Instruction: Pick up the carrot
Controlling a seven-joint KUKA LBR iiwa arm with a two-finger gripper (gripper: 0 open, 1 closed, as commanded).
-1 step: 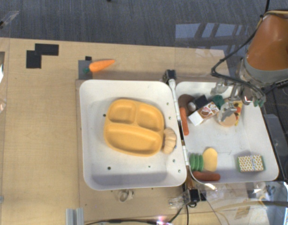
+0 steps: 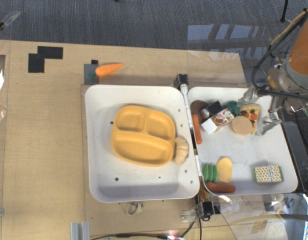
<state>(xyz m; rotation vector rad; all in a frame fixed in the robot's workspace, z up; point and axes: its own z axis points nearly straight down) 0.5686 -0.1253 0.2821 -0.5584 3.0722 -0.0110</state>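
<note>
A: Gripper (image 2: 260, 115) position?

B: Over the right bin (image 2: 289, 154), near its far right corner. Two fingers (image 2: 266, 123) point down and stand apart, open, nothing between them. The tips are just beside a pizza slice (image 2: 251, 112) and a round tan piece (image 2: 242, 126).

A: Carrot (image 2: 108, 70)?

B: Outside both bins, on the bench (image 2: 38, 134) beyond the left bin's (image 2: 101, 184) far left corner, lying on its side, well apart from the gripper.

A: Rest of the right bin?

B: A sausage (image 2: 220, 187), green (image 2: 210, 173) and yellow (image 2: 224, 168) pieces at the near edge; a patterned box (image 2: 268, 174) near right.

A: Left bin?

B: A yellow tray (image 2: 143, 135), a bread piece (image 2: 181, 149) touching its right side.
</note>
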